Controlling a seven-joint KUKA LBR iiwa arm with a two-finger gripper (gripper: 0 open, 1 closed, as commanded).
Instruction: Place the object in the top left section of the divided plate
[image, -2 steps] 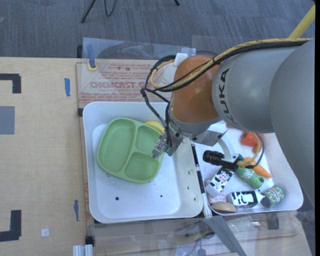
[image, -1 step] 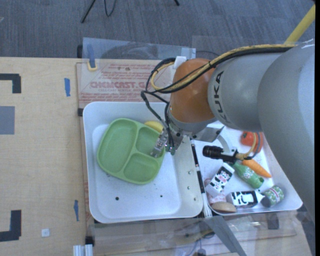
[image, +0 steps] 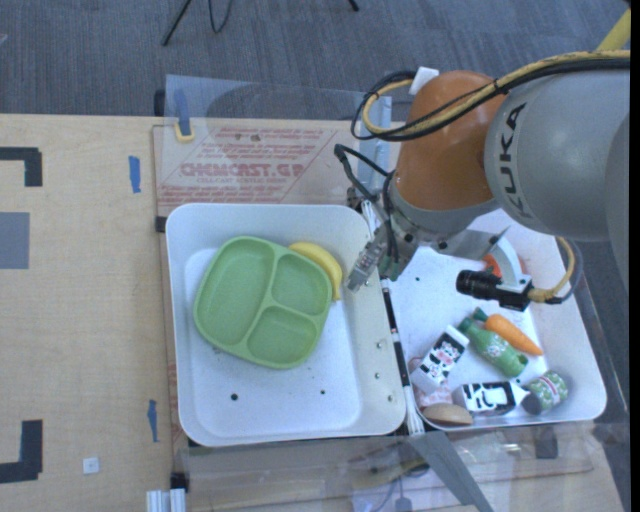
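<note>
The toys (image: 487, 375) nearest the camera lie in the right bin (image: 585, 345), below the tool (image: 362, 268). A yellow object (image: 320, 260) rests just left of the tool, touching the plate (image: 262, 300), not inside a section. Whether the tool is parted, I cannot tell.

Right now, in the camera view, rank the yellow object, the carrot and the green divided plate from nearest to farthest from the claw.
1. Yellow object: just left of the claw, at the plate's upper right rim.
2. Green divided plate: further left, in the left bin.
3. Carrot: off to the right, in the right bin.
</note>
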